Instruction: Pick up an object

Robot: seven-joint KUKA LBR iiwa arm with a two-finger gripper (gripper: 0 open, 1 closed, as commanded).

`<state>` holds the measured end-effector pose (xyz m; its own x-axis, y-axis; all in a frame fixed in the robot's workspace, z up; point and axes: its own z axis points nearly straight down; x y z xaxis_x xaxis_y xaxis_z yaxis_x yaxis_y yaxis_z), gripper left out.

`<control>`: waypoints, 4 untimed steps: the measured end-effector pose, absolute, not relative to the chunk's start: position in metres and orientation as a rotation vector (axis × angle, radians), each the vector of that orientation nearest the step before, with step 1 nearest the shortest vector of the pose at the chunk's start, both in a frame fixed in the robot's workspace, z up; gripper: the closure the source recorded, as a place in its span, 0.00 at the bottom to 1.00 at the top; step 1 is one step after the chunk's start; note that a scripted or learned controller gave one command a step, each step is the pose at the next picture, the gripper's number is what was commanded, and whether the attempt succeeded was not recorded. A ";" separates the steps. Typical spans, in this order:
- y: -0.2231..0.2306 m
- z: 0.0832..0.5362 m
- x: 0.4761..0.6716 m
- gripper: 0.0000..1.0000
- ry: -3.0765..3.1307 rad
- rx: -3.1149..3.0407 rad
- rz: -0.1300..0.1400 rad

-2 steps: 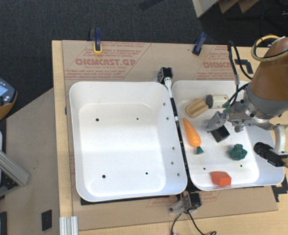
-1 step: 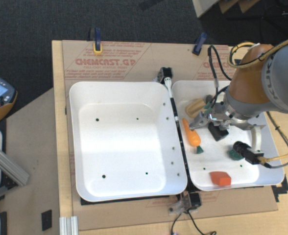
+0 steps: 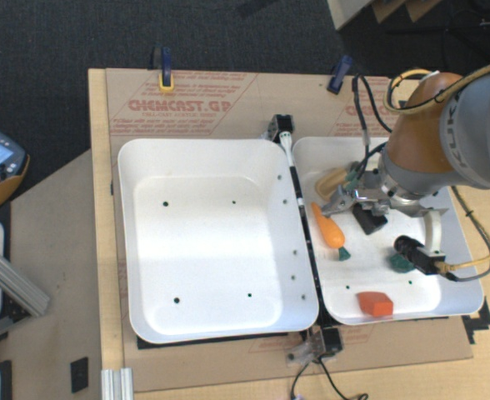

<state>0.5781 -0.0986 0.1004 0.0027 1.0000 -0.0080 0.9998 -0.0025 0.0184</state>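
In the right bin [image 3: 453,294] lies an orange carrot-shaped piece [image 3: 330,228] with a small teal tip [image 3: 343,254] at its near end. A red-orange block [image 3: 376,304] sits by the front wall. A green thing [image 3: 397,263] lies right of the carrot, partly hidden by the robot's own parts. A tan piece [image 3: 331,180] rests at the bin's back left, partly under the gripper. My gripper [image 3: 358,208] hangs low over the bin's middle, just right of the carrot's far end. Nothing shows as held in it.
The left bin [image 3: 137,223] stands beside the right one, sharing a black divider rail [image 3: 302,223]. The arm's grey and orange wrist [image 3: 432,144] covers the right bin's back right. Blue clamps [image 3: 163,63] sit on the board's far edge.
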 end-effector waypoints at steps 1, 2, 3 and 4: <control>-0.045 0.191 0.573 0.00 2.223 2.209 0.014; -0.065 0.185 0.491 0.00 2.221 2.231 -0.007; -0.022 0.184 0.513 0.00 2.226 2.215 0.003; -0.028 0.185 0.505 0.00 2.222 2.224 -0.001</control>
